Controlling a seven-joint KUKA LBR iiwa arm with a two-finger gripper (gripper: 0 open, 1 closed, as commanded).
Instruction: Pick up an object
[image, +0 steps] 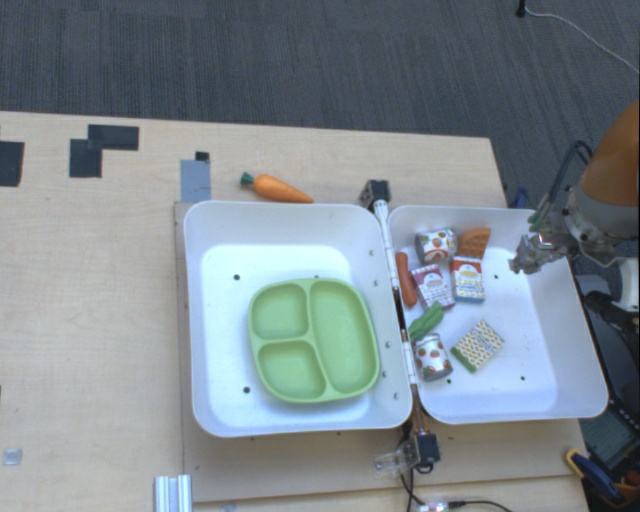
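**A:** In the camera view, how far along is the pick?

**B:** Nothing looks lifted yet. The gripper (528, 255) hovers over the right bin (560, 385), near its far right edge, and carries nothing visible. Whether its fingers are apart or together cannot be told from here.

**A:** And the objects?

**B:** All lie in the right bin, crowded toward its left wall: two small cans (435, 243) (431, 356), a red sausage (404, 278), a green pepper (425, 322), two cartons (467, 279) (433, 286), a patterned box (478, 345) and an orange piece (476, 240). The left bin (215, 330) bears a green divided plate (313, 340). A carrot (277, 188) rests on the desk beyond the left bin's far edge.

**A:** Which seems the likeliest target?

**B:** Probably the red-labelled carton nearest the gripper. Its long axis runs from the bin's far edge toward the near edge, almost parallel to the left wall.

**A:** So what remains?

**B:** Judging by this, everything: descending, gripping, lifting.
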